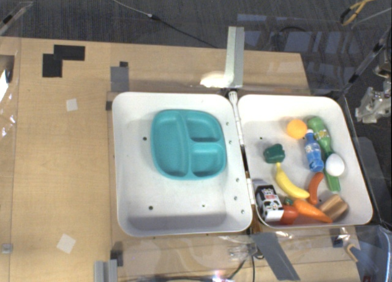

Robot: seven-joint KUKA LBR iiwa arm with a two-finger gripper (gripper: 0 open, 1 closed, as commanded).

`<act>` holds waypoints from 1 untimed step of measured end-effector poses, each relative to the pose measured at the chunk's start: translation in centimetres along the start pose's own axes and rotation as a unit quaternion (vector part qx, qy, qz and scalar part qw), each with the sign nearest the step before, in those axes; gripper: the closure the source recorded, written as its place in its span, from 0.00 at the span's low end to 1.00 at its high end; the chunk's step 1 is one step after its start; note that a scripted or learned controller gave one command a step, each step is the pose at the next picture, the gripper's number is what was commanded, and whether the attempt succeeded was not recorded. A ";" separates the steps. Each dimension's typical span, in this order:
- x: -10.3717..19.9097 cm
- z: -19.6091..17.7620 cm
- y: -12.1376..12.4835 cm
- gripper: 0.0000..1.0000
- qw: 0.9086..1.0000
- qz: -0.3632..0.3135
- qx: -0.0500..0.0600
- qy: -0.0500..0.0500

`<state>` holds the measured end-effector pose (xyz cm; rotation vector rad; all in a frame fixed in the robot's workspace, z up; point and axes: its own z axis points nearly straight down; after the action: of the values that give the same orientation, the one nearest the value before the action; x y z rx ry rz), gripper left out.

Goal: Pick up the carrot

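The carrot (pixel 313 210) is lying flat along the near wall of the right bin (pixel 269 110), its orange body running between a red piece (pixel 288 216) at its left and a brown block (pixel 334 206) at its right, touching both. A banana (pixel 288 184) is curving just behind it, with a red pepper (pixel 315 185) leaning beside that. A small black-and-white box (pixel 268 199) is sitting in the bin's near left corner. Farther back, an orange (pixel 297 129), a blue bottle (pixel 313 153), a green bottle (pixel 320 130), a white egg (pixel 334 165) and a dark green piece (pixel 274 152) are lying close together. A teal plate (pixel 187 144) is resting in the left bin (pixel 131 170). The gripper (pixel 372 104) is hanging outside the bins at the right edge, well apart from the carrot; whether it is released or clenched cannot be told
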<state>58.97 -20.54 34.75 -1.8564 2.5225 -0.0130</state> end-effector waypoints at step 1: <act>-2.6 -13.2 -7.7 1.00 0.981 -0.194 0.002 -0.001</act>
<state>66.89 -20.33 48.03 -2.3083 2.1127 -0.0197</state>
